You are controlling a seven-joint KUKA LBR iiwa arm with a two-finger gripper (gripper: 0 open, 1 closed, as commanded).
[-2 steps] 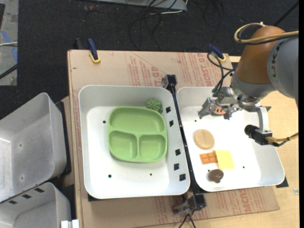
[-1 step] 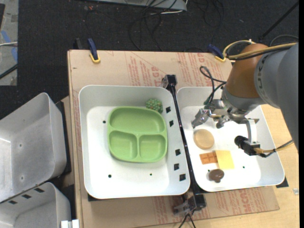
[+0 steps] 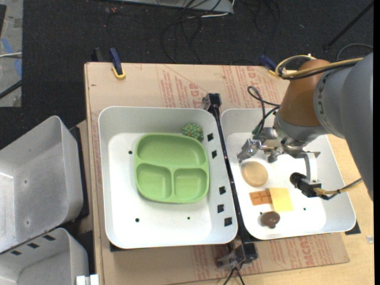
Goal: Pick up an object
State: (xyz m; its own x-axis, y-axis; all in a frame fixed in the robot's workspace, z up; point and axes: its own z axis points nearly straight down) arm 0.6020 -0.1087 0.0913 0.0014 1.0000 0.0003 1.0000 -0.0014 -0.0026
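In the right bin [image 3: 332,218] lie a round tan object [image 3: 254,173], a flat orange square [image 3: 259,197], a yellow square [image 3: 281,199] touching it, and a small brown round piece [image 3: 270,219]. My gripper [image 3: 273,152] hangs low over the back half of this bin, just behind and to the right of the tan object. The arm's orange band [image 3: 301,94] rises above it. I see nothing clearly held. In the left bin [image 3: 116,218], a green divided plate [image 3: 172,168] has a small bumpy green object [image 3: 192,130] at its back right corner.
A black divider [image 3: 224,171] runs between the two bins. A cable and a black fitting [image 3: 301,184] hang off the wrist over the right bin's middle. Grey tubs [image 3: 35,177] stand left of the bench. Clamps hold the cardboard base at the back.
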